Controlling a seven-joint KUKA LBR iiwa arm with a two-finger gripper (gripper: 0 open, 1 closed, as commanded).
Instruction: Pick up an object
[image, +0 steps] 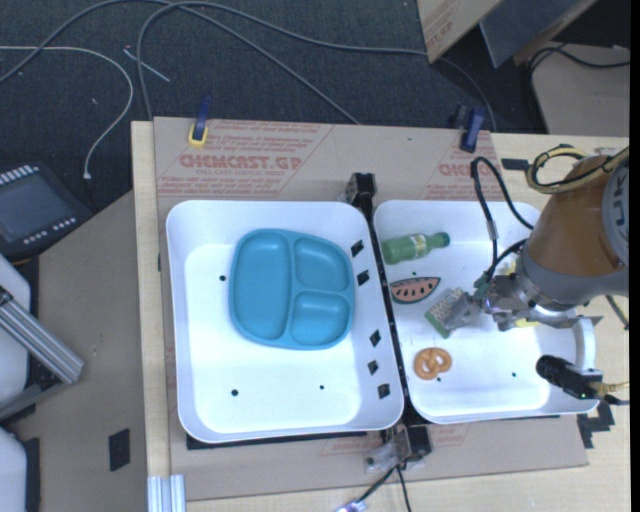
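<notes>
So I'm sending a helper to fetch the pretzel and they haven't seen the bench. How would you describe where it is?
Look in the right white bin, the one the arm reaches into. The pretzel lies near that bin's lower left corner, below the watermelon slice and the green bottle. It is the small, round, golden-brown knotted piece with holes through it.

Two bins side by side on the surface (150, 300).
Left bin (190, 330) holds a tray (292, 288); right bin (480, 395) holds a bottle (414, 245) behind a melon slice (413, 290), with a pretzel (432, 363) nearest the front.

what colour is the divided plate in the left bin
Light blue divided plastic plate, clearest in the camera view.
</notes>
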